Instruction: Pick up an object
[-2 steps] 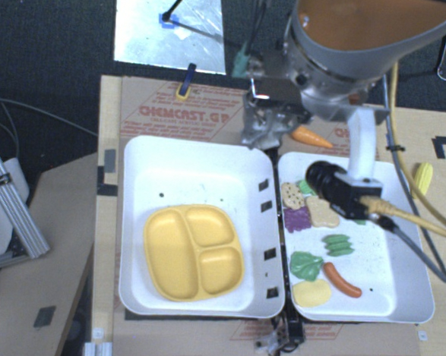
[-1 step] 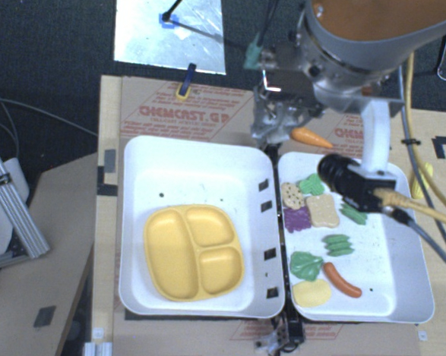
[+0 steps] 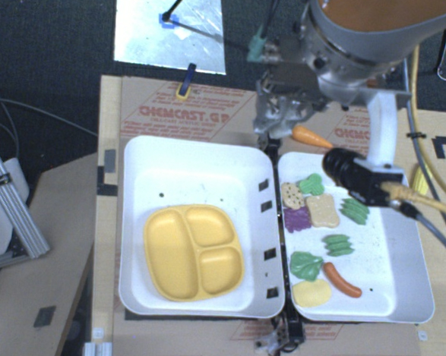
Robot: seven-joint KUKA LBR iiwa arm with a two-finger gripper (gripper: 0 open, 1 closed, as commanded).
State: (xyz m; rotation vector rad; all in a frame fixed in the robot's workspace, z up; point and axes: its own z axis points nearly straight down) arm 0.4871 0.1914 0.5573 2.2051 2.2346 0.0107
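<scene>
Overhead, the arm is cropped at twelve o'clock, and its gripper is too blurred to tell its state. At three o'clock the right bin holds toy food; the carrot lies just outside its rim. Cardboard underlies both bins; the left bin holds a yellow tray.

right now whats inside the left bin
The left bin holds one yellow divided tray with three compartments, lying flat toward the near left corner. Nothing sits in the compartments. Whatever lies beneath the tray is covered.
</scene>
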